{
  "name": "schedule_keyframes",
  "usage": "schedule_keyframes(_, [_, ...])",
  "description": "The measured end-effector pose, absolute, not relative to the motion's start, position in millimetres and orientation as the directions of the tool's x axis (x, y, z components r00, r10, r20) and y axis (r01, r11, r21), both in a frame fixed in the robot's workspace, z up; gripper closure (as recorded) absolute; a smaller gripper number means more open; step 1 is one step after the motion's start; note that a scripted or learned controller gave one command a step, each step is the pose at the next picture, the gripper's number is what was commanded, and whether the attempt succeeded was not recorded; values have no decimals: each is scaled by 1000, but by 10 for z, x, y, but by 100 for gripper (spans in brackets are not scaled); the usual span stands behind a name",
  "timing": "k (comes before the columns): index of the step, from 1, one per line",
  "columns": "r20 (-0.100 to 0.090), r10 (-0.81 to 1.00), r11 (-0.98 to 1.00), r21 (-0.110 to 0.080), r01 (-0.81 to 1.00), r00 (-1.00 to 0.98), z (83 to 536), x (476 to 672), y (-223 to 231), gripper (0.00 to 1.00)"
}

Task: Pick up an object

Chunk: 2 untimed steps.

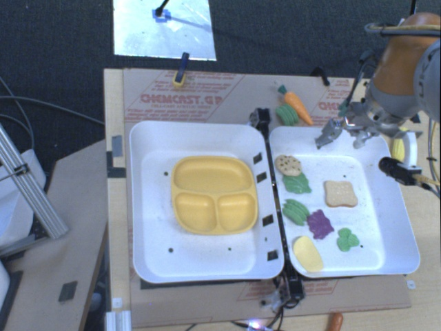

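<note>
Dark carpet behind cardboard-topped bench. Left bin (148,185) holds yellow divided plate (213,193). Right bin (396,226) carries toy food; cookie (288,164) lies at eight o'clock from gripper (344,135), nearest target. Gripper hovers over bin's twelve o'clock rim, fingers spread wide, gripping nothing.

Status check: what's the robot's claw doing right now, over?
Gripper above right bin's far edge, holding nothing. Cookie nearest, untouched. Nothing in the way.
</note>
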State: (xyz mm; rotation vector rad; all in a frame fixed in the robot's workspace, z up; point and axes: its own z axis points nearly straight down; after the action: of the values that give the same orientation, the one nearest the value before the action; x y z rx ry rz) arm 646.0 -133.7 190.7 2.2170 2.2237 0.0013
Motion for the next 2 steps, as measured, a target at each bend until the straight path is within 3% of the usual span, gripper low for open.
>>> schedule_keyframes(1, [1, 1000, -3, -9, 1000, 3, 790, 6094, -1650, 0])
schedule_keyframes(2, [1, 1000, -2, -4, 1000, 2, 839, 5378, -1588, 0])
